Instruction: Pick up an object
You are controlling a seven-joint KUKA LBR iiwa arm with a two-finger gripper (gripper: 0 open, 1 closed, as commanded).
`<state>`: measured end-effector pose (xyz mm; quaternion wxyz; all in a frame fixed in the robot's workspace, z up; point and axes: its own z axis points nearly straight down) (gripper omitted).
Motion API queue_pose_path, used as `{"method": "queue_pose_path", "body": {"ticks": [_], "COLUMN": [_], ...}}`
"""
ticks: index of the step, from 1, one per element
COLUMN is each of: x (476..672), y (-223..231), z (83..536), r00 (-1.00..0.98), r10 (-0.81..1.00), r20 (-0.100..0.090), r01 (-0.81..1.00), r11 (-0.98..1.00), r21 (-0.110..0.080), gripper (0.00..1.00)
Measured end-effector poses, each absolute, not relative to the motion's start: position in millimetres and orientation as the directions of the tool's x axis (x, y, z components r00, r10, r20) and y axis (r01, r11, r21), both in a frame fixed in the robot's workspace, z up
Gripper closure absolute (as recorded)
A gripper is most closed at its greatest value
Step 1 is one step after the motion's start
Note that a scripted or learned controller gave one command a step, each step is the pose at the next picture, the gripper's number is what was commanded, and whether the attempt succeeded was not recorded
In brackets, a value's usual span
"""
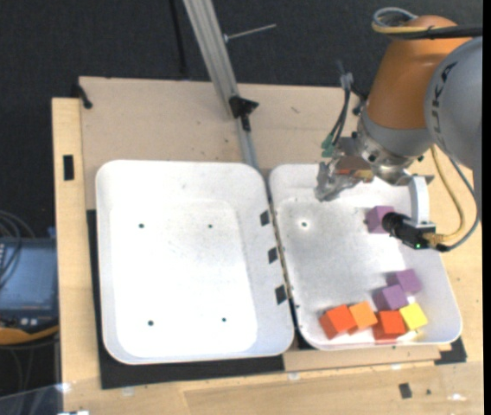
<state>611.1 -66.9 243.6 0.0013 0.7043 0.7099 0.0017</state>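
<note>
A: Hovering over the far-left part of the right bin [315, 258], the gripper [332, 182] is blurred; cannot tell whether it is released or clenched. Nothing visible in it.

B: Nearest candidate?

A: Purple block [379, 220], by the right bin's far-right edge, partly behind the black wrist fitting [404, 228]. Others cluster at the near-right corner: two purple blocks [398, 289], orange blocks [349, 318], a red-orange block [390, 323] and a yellow block [413, 316], touching or nearly so.

B: Handling?

A: Judged light, stiff, flat-faced, probably foam or wood. Grip across two opposite faces. Cluster leaves little room beside each block; the lone purple one looks easier.

B: Unclear items?

A: Block edges in the cluster merge; exact count uncertain. Left bin [185, 258] shows a few dark specks.
</note>
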Motion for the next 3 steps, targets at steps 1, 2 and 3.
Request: {"method": "queue_pose_path", "body": {"ticks": [1, 2, 3], "x": [626.5, 643.5, 644.4], "y": [-16, 33, 88], "z": [253, 257, 257], "r00": [-0.008, -0.007, -0.004], "r10": [1.000, 1.000, 1.000], "r20": [0.001, 0.001, 0.001], "r01": [1.000, 1.000, 1.000], "r11": [0.008, 0.007, 0.004], "r21": [0.003, 0.003, 0.003], "gripper": [1.00, 1.00, 1.00]}}
